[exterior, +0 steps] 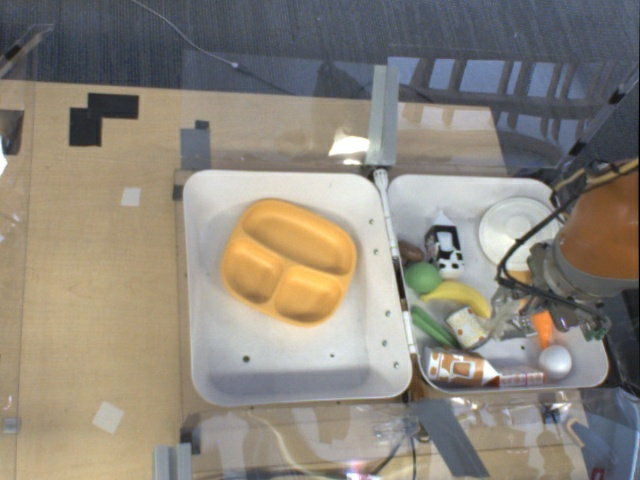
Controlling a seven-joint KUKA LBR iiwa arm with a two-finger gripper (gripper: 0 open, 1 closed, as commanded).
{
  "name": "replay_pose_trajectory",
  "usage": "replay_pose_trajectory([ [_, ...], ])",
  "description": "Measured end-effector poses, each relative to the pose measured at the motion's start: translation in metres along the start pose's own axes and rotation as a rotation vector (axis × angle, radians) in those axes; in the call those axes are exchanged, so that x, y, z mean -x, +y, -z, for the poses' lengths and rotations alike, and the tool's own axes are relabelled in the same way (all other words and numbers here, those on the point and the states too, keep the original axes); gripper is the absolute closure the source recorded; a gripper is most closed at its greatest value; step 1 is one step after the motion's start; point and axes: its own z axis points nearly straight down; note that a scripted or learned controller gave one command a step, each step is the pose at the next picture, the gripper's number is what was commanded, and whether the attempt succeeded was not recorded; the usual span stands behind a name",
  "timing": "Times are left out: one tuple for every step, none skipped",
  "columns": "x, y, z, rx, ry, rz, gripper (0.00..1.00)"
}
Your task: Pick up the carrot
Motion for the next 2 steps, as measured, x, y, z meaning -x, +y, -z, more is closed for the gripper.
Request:
replay_pose_trajectory([
  [0.011, 0.035, 0.056, -0.001, -0.005, 0.138, 1.00],
  [0.022, 0.079, 0.104, -0.001, -0.005, 0.472, 1.00],
])
